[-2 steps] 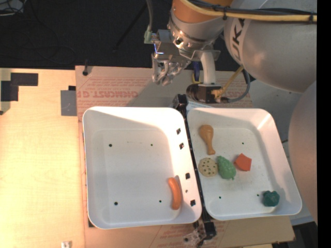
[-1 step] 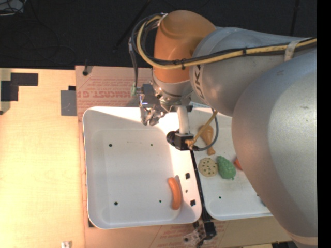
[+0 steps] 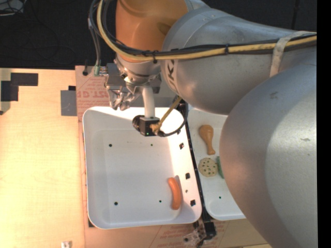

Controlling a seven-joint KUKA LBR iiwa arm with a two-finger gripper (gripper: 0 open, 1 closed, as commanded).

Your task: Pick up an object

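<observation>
Gripper (image 3: 122, 100) hangs at the left bin's (image 3: 103, 211) far rim; spread or closed, I cannot tell. A smooth, curved orange sausage (image 3: 176, 192) lies inside.

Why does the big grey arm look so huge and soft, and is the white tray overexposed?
In the camera view, the arm sits close to the lens, so it looms large and slightly soft; the left bin is brightly lit, its far rim nearly washed out; the sausage looks sharp; the room behind the bench is unlit black.
</observation>
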